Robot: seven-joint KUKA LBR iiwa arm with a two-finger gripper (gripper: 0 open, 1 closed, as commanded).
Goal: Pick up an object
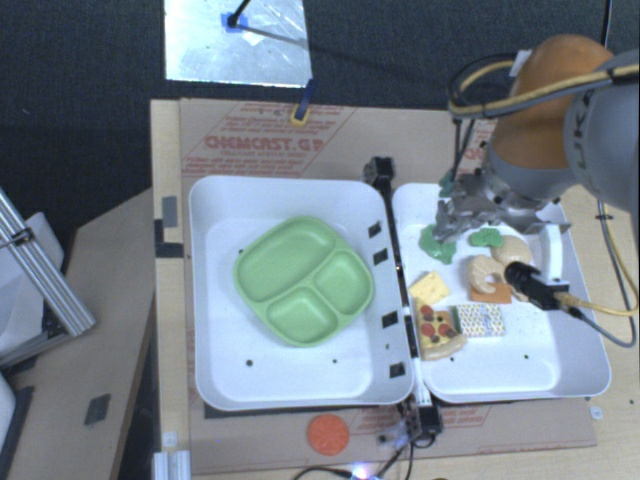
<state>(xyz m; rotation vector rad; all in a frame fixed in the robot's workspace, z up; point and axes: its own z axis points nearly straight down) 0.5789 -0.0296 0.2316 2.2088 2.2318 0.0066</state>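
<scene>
1. A green divided plate (pixel 303 293) is seen in the left bin (pixel 215 368), at the frame's centre.
2. Toy food, including a pizza slice (pixel 440 332), is seen in the right bin (pixel 520 378).
3. The gripper (pixel 452 218) is held over a green piece (pixel 436 244).

The brown cardboard sheet (pixel 262 138) under the bins bears red print reading "CHEMCAST".

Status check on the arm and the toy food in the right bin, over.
Gripper low over right bin, at the green toy. No grasp confirmed. Pizza slice, cheese wedge, donut lie loose nearby. Green plate in left bin.
</scene>
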